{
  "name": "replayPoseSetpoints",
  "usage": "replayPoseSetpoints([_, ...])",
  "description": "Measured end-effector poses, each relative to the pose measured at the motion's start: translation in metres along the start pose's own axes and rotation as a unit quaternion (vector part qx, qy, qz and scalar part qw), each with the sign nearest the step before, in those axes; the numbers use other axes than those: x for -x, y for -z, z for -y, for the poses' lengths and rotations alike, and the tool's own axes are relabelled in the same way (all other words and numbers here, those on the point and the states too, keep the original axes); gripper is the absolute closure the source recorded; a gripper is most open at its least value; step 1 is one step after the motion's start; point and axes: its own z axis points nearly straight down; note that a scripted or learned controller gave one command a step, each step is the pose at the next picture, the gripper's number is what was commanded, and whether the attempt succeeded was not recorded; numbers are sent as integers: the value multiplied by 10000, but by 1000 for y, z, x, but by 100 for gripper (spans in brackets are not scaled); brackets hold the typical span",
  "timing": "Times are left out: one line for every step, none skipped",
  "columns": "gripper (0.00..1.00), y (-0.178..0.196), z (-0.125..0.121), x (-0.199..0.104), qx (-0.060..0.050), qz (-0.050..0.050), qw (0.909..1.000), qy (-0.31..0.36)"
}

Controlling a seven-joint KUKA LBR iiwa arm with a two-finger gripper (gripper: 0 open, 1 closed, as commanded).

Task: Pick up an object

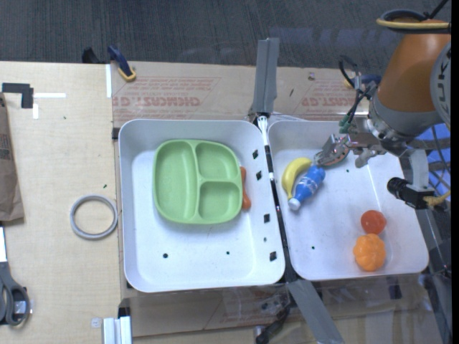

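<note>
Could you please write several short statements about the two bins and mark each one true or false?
1. The green divided plastic plate lies in the left white bin. True.
2. The yellow banana lies in the left bin. False: it lies in the right white bin, beside the blue-and-white bottle.
3. The gripper hangs above the right bin, near the banana. True.
4. The red ball rests on the green plate. False: it lies in the right bin, beside the orange fruit.
</note>
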Motion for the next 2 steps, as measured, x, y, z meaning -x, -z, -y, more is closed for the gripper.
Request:
replayPoseSetpoints([0, -115, -57, 0, 12, 3, 10000, 5])
replayPoseSetpoints([0, -46, -63, 64, 15, 5, 10000, -12])
